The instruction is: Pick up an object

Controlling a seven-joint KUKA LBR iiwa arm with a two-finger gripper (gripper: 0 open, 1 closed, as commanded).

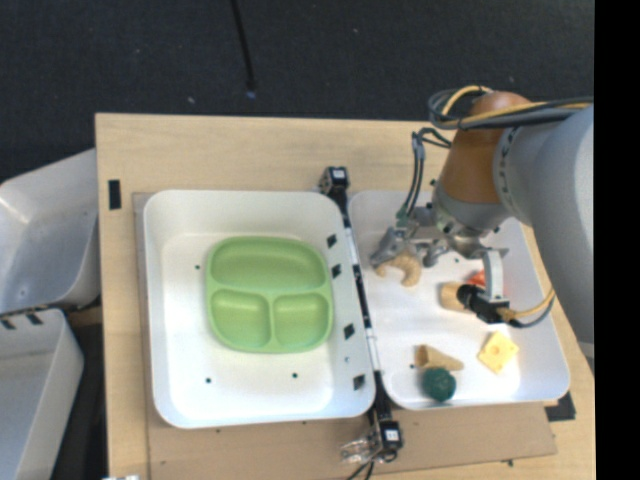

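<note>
grey hand (pixel 408 253) hovers over a tan piece (pixel 408 271) near the right bin's (pixel 545 368) left wall; grip cannot be told; next, lower and pinch.

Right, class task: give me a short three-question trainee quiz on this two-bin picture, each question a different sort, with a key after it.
1. True or false: the green divided plate lies in the left bin.
2. Multiple choice: which item lies nearest the gripper? A. the dark green ball B. the yellow block C. the curved tan piece
3. Fill in: the dark green ball sits near the ____ edge of the right bin, as the camera sees it.

Key
1. True.
2. C. The curved tan piece lies right below the gripper; the ball and block lie lower in the view.
3. Bottom.
</note>
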